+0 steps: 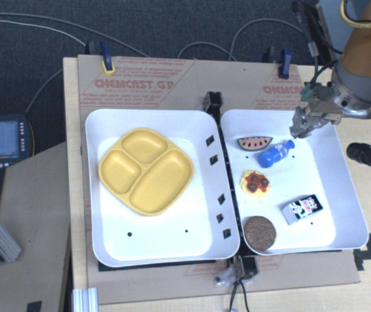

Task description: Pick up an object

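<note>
Jaws [301, 130]: opening can't be judged from above, nothing seen gripped; poised at right bin's [351, 220] far edge, just above blue bottle [275, 154]. Bottle lies tilted beside watermelon slice [255, 142], near bin's far-left corner. Best approach: descend square across bottle's body, clear of slice, before closing.

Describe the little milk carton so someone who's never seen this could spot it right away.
Look in the right-hand white bin, near its front right corner. The milk carton is a small box lying flat, right of the brown disc; it alone is boxy, with black-and-white cow patches.
</note>
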Action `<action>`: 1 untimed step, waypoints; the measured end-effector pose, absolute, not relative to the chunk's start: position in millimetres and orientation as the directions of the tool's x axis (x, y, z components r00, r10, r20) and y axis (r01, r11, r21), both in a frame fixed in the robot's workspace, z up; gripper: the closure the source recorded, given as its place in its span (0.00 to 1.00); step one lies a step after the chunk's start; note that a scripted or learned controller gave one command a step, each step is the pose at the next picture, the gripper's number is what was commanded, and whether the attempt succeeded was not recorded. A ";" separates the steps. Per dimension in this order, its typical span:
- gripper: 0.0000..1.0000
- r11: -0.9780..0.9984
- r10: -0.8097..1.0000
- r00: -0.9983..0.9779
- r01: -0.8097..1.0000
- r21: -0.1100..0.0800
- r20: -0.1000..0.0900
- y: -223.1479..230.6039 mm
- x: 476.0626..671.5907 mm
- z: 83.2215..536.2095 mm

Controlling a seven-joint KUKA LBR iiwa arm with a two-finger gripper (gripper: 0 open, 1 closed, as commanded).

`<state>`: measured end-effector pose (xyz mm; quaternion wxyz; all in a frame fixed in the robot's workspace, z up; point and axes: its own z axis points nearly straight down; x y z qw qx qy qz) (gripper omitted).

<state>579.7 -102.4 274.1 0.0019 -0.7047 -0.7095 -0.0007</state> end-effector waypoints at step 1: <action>1.00 0.006 1.000 -0.006 1.000 -0.002 0.003 -49.5 577.7 272.1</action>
